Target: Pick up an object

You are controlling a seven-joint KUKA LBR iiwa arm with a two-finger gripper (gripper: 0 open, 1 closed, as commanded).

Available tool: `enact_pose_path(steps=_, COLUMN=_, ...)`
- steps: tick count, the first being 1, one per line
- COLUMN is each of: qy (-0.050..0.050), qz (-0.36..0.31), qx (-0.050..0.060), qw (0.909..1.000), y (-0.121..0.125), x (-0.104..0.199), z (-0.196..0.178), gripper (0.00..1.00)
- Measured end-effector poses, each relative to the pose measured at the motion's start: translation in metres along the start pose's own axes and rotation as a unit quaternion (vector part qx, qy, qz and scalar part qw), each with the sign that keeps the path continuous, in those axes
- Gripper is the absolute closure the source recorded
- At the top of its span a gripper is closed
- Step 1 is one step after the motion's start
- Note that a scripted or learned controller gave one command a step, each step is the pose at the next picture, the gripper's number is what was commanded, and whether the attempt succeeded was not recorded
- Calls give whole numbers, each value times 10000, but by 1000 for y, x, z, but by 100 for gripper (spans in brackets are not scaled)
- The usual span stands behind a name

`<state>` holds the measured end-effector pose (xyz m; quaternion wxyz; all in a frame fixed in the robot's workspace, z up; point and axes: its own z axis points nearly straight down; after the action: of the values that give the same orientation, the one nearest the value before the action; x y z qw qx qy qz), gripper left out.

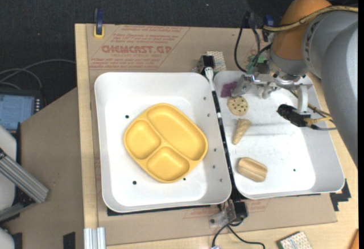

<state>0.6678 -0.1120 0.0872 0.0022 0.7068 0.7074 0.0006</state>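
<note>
The right bin (296, 171) holds a round chocolate-chip cookie (237, 106), a pale cone-shaped piece (240, 129), a tan cylinder (251, 169) and a small purple thing (227, 89) in its far left corner. My gripper (265, 84) hangs over the far end of this bin, just right of the purple thing and above the cookie. Nothing shows in its grasp. The arm's orange band (296, 23) and grey body rise behind it on the right.
A yellow three-compartment plate (165, 141) lies in the middle of the left bin (114, 100). A black connector with cables (291, 114) sits over the right bin near the gripper. The ridge (220, 128) between the bins runs close to the cookie and cone.
</note>
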Motion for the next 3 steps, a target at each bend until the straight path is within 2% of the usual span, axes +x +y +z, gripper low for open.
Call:
enact_pose_path(steps=1, qy=11, qz=5, qx=-5, qw=10000, y=0, x=-7, z=0, gripper=0)
enact_pose_path(steps=2, qy=3, qz=-7, qx=8, qw=10000, y=-1, x=18, z=0, gripper=0)
enact_pose_path(steps=3, qy=14, qz=-2, qx=-16, qw=10000, y=0, x=18, z=-12, gripper=100)
